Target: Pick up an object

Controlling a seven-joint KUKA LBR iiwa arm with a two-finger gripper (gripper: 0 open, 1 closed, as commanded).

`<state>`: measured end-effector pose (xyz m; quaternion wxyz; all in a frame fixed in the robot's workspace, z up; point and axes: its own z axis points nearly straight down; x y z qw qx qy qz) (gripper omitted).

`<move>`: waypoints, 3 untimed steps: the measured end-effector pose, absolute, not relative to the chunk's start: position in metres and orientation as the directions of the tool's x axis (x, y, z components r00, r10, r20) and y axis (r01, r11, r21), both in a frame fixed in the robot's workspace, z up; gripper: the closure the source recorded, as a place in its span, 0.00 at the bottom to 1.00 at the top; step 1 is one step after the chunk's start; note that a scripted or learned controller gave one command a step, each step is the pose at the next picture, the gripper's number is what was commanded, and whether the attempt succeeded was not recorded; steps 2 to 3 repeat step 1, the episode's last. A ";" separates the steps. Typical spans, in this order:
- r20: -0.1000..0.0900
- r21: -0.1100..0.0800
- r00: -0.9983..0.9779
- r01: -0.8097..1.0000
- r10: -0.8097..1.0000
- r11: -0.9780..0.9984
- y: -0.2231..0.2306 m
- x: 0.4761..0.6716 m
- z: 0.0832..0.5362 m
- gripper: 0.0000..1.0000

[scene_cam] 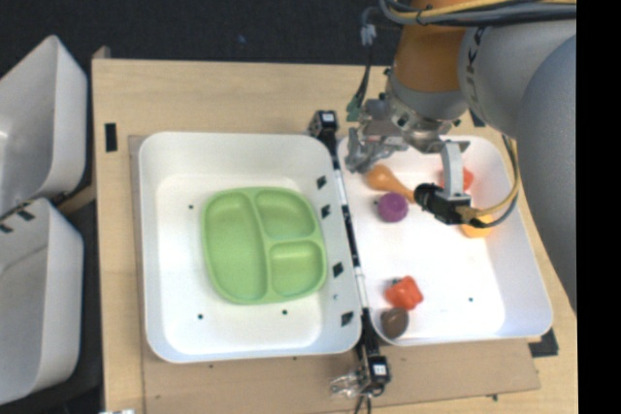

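Now the arm hangs low over the right bin [505, 305], near its far-left corner.

Its gripper [374, 150] sits just above an orange pear-shaped piece [383, 177], which lies directly beneath and slightly nearer the camera, long axis slanting from upper left to lower right. Whether the claw is apart or together, I cannot tell. A purple ball [392, 207] lies just beyond; a red piece [404, 292] well apart.

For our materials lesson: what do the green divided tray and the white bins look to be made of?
Green tray: probably moulded plastic with a matte finish, judging by its even colour and rounded compartment edges. White bins: likely thin plastic, smooth and slightly glossy, with soft rounded corners. Neither can be confirmed by sight alone.
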<state>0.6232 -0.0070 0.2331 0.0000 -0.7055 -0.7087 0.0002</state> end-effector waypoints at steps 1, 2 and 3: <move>0.000 0.002 -0.005 1.000 1.000 0.005 0.044 0.628 0.246 1.00; 0.000 0.002 -0.005 1.000 1.000 0.005 0.044 0.628 0.246 1.00; 0.000 0.002 -0.005 1.000 1.000 0.005 0.044 0.628 0.246 1.00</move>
